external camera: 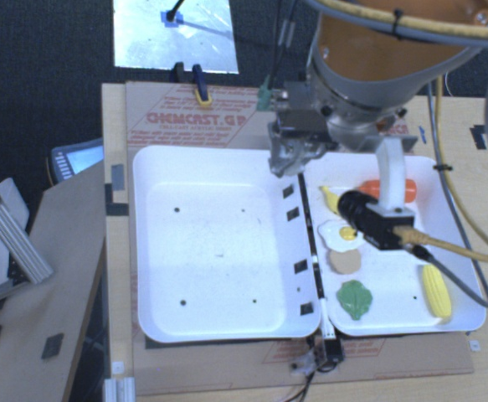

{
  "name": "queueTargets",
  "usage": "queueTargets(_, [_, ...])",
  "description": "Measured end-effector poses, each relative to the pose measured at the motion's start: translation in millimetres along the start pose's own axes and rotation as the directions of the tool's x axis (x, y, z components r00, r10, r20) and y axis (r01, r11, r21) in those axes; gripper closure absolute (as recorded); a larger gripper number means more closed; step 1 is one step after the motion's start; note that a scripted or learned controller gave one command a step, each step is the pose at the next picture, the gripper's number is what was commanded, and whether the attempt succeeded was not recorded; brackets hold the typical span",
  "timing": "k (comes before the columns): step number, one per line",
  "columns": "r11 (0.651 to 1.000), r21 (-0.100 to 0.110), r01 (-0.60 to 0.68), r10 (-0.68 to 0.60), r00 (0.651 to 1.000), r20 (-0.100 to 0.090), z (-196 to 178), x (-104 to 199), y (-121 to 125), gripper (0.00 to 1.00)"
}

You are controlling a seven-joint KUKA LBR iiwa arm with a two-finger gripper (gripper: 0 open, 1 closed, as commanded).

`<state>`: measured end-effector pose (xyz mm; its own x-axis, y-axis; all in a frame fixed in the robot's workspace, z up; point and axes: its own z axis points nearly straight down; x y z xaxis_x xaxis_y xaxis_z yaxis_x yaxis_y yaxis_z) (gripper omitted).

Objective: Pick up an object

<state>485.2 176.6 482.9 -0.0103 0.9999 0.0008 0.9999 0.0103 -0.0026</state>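
Note:
My gripper [290, 162] hangs over the far end of the divider between the two bins, with nothing visible in it. The right bin [394, 281] holds an orange carrot [405, 190], a yellow banana piece [331, 198], a fried egg [341, 235], a brown round piece [344, 262], a green leafy piece [355, 298] and a yellow corn cob [437, 291]. The carrot is partly hidden by a white and black attachment [383, 216] on the arm. All these items lie to the right of and nearer than the gripper.
The left bin [218, 249] is bare white with a few small dark marks. A black-tabbed divider [306, 241] separates the bins. A yellow cable [453, 249] loops over the right bin. Cardboard [185, 120] lies behind the bins.

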Motion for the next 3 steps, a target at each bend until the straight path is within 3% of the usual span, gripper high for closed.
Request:
queueTargets(1, [1.0,-0.005,-0.002,0.002,1.0,-0.001,-13.5,-3.3,1.1,1.0])
queueTargets(2, [1.0,0.003,-0.011,0.011,1.0,0.004,71.2,-7.8,37.5,1.0])
queueTargets(3, [1.0,-0.006,-0.01,0.01,1.0,0.0,44.9,-10.5,41.3,1.0])
